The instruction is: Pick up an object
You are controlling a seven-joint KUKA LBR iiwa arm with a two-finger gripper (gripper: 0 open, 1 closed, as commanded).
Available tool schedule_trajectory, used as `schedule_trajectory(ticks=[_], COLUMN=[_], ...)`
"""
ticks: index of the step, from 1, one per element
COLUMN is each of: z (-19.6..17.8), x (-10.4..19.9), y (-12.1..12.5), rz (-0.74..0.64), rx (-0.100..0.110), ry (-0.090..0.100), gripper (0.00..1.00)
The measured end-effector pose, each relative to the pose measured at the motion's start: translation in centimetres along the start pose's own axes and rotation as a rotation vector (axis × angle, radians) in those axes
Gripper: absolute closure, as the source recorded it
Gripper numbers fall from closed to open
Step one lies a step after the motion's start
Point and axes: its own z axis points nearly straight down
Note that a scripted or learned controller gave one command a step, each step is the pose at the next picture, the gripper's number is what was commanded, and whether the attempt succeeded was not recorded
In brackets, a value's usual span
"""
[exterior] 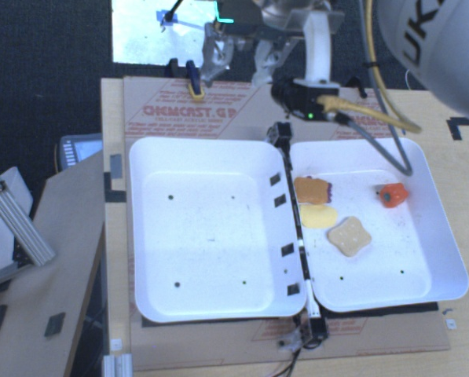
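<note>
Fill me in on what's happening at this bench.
A grey robot arm's gripper hangs open and holds nothing, high above the bench behind the two white bins. The right bin holds four small items: an orange-brown piece, a yellow piece, a tan toast-like piece and an orange-red piece. Nothing has been picked up yet.

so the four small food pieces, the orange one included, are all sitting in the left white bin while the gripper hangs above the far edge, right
Not quite: the bin is wrong. The camera view shows the brown toast-like slice, the flat yellow piece, the tan square cracker-like piece and the small orange piece all in the right shallow white bin, not the left one. The two-finger gripper does hang above the far edge.
</note>
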Motion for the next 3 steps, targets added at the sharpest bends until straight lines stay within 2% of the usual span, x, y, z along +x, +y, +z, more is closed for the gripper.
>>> schedule_trajectory(ticks=[1,2,3], z=[-1.2,4.6,4.4], x=[0.0,-7.2,-1.9], y=[0.0,-7.2,-3.2], rz=[-0.004,0.007,-0.004], rx=[-0.003,0.009,-0.002], ry=[0.001,-0.003,0.000], gripper=[1.00,1.00,1.00])
